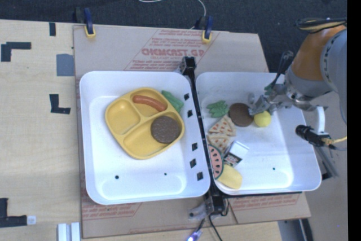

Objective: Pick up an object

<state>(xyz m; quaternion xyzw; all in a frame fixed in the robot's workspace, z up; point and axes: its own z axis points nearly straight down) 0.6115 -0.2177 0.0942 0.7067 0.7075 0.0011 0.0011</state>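
My gripper [263,105] is low in the right bin [299,166], at its upper middle. It reaches in from the right below the orange band of the arm [307,59]. Right under its tip lies a small yellow lemon [262,119], touching or nearly touching it. A brown round patty [241,114] sits just left of the lemon. A green leaf [217,108] lies further left. Below them are a waffle-like sandwich [221,131], a watermelon slice [216,159], a white card [236,153] and a pale yellow piece [229,178].
The left bin [101,178] holds a yellow divided tray [127,132] with a sausage [149,102] and a dark patty [166,128]; a green leaf [173,100] lies at its upper right. A black divider [196,138] runs between the bins.
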